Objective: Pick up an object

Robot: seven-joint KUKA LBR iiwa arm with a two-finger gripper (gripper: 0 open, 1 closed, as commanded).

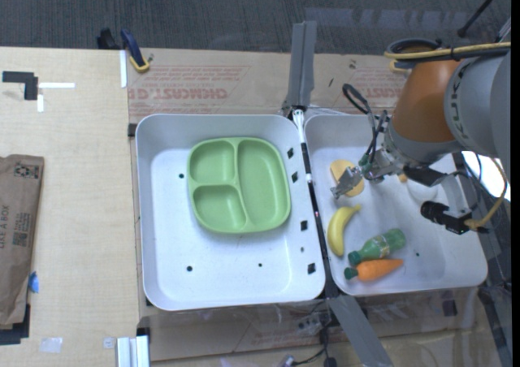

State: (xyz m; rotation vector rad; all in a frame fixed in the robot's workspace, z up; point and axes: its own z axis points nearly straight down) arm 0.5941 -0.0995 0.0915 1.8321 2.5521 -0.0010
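Note:
In the right bin [455,272] lie a yellow banana [338,227], a green bottle [379,245] and an orange carrot [379,269], close together near the bin's front left. A small yellow object [340,170] lies farther back by the left wall. My gripper [350,186] hangs low over the near edge of that yellow object, just behind the banana's tip. The grey arm with its orange band [426,101] reaches in from the right and hides the bin's back right part.
The left bin [162,268] holds a green divided plate [240,185] toward its back. A metal divider [302,81] runs between the bins. A brown cardboard box [16,235] lies on the bench at far left.

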